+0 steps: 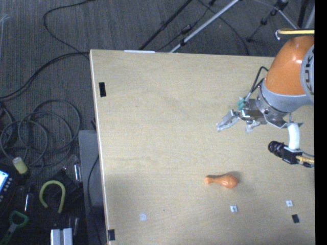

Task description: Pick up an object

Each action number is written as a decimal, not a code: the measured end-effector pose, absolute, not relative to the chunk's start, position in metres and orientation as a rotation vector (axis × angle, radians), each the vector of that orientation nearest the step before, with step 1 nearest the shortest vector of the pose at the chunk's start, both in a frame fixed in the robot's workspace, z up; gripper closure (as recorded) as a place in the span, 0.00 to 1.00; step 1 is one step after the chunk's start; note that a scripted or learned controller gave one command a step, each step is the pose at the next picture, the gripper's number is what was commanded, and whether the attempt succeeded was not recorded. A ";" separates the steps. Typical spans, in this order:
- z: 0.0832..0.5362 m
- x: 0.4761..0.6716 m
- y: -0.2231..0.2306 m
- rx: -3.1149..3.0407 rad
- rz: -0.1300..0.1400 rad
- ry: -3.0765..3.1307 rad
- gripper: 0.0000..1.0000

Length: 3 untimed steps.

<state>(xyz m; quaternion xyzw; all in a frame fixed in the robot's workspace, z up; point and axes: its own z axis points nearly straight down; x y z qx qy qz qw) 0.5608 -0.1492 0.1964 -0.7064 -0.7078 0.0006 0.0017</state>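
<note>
Above bench [153, 116], jaws [236, 122] apart, holding nothing; orange object [222, 180] below

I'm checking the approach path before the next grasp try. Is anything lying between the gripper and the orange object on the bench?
Nothing visible does. The gripper hangs above bare bench, and the orange object lies below it in the view, with only plain surface between them. The small markers lie beyond the object, nearer the bench's edge.

floor: dark grey carpet [46, 29] | loose black cables [41, 131] | pale wooden bench top [168, 137] | grey tripod legs [225, 6] upper right
</note>
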 end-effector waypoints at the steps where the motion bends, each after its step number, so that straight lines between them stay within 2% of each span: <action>1: 0.194 0.625 -0.207 -2.214 0.002 -2.228 0.00; 2: 0.112 0.668 -0.223 -2.177 0.008 -2.267 0.00; 3: 0.084 0.669 -0.222 -1.876 0.006 -2.521 0.00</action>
